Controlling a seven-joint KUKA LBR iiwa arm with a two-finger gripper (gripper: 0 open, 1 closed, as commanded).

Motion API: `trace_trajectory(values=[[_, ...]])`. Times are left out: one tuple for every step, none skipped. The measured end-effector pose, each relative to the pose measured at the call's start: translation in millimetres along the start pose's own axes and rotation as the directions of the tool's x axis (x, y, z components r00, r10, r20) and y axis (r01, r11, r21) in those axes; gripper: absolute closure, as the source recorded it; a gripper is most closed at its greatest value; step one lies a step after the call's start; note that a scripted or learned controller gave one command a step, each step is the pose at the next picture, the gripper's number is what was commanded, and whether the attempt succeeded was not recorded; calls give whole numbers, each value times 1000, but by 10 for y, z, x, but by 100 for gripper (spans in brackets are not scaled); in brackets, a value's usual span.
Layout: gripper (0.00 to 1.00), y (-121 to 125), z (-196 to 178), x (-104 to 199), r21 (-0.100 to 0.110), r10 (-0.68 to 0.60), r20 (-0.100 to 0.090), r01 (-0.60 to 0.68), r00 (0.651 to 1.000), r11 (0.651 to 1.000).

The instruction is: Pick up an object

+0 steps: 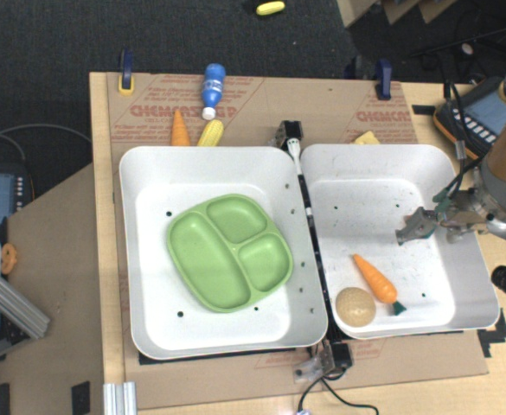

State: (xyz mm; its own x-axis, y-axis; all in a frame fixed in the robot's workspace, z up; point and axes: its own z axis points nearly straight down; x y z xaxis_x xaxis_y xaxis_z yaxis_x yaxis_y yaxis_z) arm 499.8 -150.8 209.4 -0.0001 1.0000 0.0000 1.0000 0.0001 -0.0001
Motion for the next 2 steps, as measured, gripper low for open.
trace_trajectory(values=[[0,-211,1293,359,2,-1,-2,1,1000,1000],[100,-196,1141,326,-5,3,3,-3,1000,1000]])
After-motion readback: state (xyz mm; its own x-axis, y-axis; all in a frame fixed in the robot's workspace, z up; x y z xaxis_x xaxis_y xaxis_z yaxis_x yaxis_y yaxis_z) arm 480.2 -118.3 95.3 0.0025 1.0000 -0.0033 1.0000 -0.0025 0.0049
